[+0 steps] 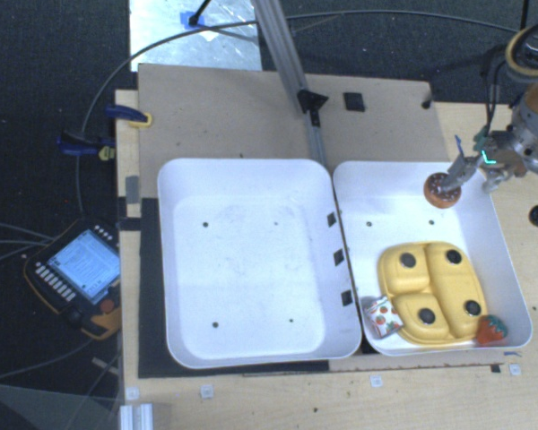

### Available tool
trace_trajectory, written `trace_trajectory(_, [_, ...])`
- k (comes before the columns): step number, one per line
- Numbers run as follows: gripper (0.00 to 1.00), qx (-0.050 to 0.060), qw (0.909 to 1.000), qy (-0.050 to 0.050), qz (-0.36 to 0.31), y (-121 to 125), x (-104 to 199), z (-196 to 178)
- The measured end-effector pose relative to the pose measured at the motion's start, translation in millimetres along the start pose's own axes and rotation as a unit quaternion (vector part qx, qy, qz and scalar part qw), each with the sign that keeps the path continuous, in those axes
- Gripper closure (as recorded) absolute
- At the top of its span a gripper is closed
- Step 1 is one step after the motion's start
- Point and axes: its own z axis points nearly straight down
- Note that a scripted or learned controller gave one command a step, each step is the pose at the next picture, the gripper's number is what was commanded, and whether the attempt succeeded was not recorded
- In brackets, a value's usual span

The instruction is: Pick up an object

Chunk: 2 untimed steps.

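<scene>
Small round brown object [443, 192], disc-like, orange-brown at the rim and darker on top, sitting in the upper right corner of the right bin [386, 195], close to the far wall. My gripper [459, 170] is right over it, fingers angled down at its top edge, and whether they're parted or closed on it I cannot tell from here. Down toward the near end of that bin lies a big yellow tray-like toy [432, 292] with four dark spots, a small red-and-white packet [382, 316] at its left, and a red strawberry-like piece [492, 330] at its right corner. The left bin [242, 258] sits alongside.
</scene>
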Motion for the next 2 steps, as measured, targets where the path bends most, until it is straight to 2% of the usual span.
trace_trajectory(1, [0.0,-0.002,1.0,0.0,0.0,1.0,0.1,-2.1])
trace_trajectory(2, [0.0,-0.001,1.0,0.0,-0.001,5.5,2.9,40.1])
